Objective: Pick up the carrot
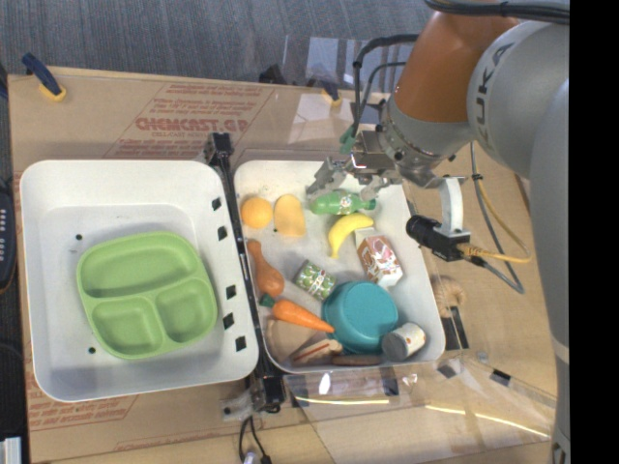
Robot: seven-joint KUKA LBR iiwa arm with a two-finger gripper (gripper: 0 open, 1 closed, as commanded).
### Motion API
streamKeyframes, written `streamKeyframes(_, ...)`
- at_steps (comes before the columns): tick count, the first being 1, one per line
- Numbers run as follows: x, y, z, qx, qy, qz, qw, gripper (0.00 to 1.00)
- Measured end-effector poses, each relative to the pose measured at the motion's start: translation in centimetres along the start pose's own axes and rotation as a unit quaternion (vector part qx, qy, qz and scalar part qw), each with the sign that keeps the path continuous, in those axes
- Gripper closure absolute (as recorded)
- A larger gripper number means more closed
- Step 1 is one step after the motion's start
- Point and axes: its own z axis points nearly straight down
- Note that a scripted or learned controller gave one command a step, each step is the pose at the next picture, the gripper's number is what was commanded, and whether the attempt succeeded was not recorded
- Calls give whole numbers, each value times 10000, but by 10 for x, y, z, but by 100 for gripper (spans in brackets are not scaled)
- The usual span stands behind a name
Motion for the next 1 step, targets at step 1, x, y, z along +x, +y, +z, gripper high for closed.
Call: streamKeyframes(1,4,55,136,79,-3,248,9997,0)
